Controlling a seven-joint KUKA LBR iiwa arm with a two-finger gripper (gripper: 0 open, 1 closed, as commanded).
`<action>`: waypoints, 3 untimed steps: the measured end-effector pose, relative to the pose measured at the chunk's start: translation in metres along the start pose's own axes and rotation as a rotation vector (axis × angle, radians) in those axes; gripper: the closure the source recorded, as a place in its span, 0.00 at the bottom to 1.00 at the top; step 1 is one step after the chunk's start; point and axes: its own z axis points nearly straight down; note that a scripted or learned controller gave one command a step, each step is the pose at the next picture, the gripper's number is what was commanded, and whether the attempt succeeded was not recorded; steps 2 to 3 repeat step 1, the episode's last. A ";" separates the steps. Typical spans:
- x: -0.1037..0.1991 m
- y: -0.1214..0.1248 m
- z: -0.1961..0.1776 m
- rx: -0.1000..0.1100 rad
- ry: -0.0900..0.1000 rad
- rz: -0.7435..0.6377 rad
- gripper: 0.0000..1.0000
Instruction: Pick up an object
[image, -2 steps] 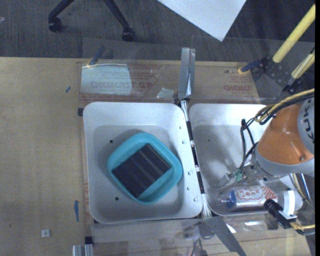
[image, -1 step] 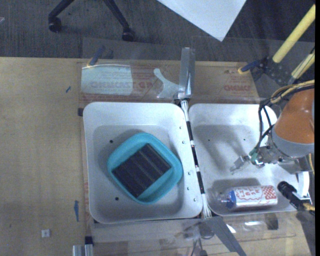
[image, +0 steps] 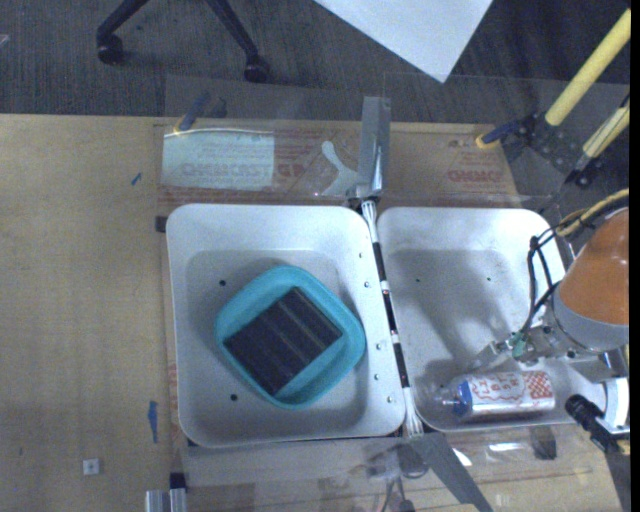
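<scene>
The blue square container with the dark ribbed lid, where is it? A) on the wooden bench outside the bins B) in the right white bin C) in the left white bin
C: the blue square container with the dark ribbed lid lies tilted inside the left white bin, while the right white bin holds a red-and-white tube.

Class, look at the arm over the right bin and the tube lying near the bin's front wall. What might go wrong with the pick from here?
1. The tube lies close to the right bin's front wall, so the claw may strike the wall.
2. The tube looks rounded and could roll or slip away when pinched.
3. Loose cables hang near the wrist and could snag.
</scene>
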 end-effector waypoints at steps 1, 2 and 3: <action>-0.015 0.101 0.001 -0.001 -0.001 -0.010 0.00; -0.015 0.101 0.001 -0.001 -0.001 -0.010 0.00; -0.015 0.101 0.001 -0.001 -0.001 -0.010 0.00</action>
